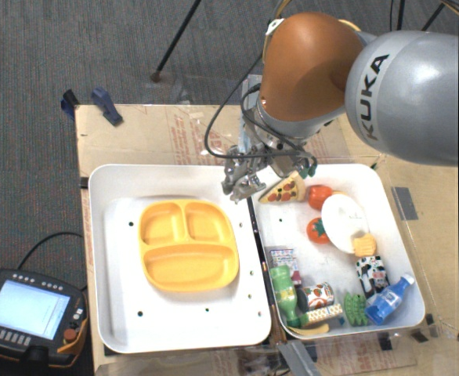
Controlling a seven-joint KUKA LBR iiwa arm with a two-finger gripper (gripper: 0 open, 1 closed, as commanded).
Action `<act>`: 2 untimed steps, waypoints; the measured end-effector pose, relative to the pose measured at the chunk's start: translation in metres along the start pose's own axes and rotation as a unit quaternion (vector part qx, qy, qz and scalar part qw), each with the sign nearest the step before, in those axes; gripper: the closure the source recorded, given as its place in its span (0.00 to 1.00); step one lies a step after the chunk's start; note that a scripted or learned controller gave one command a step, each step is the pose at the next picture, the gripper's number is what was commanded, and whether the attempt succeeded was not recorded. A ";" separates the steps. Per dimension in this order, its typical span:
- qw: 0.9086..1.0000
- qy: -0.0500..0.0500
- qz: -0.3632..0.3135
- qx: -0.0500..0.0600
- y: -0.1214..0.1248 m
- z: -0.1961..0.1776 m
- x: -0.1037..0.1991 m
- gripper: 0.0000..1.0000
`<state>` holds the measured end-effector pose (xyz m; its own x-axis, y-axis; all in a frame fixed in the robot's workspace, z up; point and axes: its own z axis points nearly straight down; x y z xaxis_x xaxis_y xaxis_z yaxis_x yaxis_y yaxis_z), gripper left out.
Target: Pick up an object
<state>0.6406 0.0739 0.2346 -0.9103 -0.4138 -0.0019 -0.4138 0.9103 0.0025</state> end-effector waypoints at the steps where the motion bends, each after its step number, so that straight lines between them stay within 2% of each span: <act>1: 0.988 0.001 -0.152 0.000 -0.046 0.045 0.017 1.00; 2: 0.904 -0.002 -0.429 0.001 -0.094 0.016 0.045 1.00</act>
<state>0.6383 -0.0300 0.2183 -0.2555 -0.9668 -0.0053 -0.9668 0.2555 -0.0023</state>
